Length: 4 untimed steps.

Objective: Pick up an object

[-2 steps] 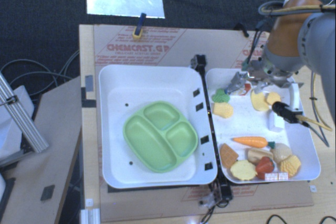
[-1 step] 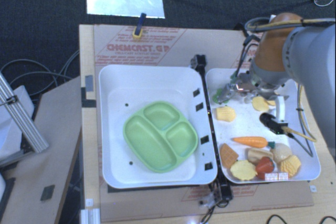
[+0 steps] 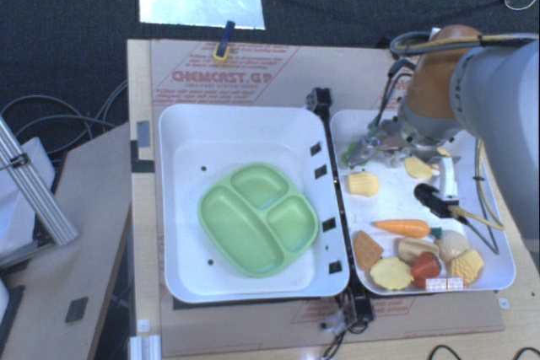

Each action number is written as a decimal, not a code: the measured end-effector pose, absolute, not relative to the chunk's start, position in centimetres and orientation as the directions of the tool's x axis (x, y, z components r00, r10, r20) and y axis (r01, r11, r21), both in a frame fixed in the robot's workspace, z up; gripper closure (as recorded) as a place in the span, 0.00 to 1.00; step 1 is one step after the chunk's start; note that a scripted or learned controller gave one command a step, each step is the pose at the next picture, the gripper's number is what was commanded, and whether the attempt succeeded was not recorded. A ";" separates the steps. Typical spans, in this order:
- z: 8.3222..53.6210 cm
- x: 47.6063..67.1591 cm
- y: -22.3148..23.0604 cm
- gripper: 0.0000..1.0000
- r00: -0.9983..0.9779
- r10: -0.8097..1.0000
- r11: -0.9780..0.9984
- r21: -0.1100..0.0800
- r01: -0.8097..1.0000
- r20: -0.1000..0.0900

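A smooth green three-compartment plate (image 3: 257,218) is lying alone in the left bin (image 3: 181,181), leaving open floor around it. In the right bin (image 3: 498,265), toy foods are crowding the near edge: one carrot (image 3: 402,227) and one yellow block (image 3: 364,184) farther back. The gripper (image 3: 371,149) is hanging near that block; whether it is open I cannot tell.

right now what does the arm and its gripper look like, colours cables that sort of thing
The arm is a thick, rounded grey tube with a glossy orange band above the wrist. Thin cables loop around the band and trail down towards the small, dark grey metal gripper. No markings or labels are legible on it at this size.
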<state>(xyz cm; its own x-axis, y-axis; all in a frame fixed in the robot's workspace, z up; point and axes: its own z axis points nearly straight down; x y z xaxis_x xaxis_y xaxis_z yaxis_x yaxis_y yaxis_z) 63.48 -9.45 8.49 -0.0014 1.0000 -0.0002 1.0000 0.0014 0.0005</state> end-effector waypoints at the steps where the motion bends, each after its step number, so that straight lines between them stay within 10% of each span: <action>1: 9.8 63.7 -9.4 1.00 -0.001 1.000 0.001 0.006 1.000 0.001; 4: 22.7 64.7 -9.4 1.00 -0.006 1.000 0.006 0.005 1.000 0.000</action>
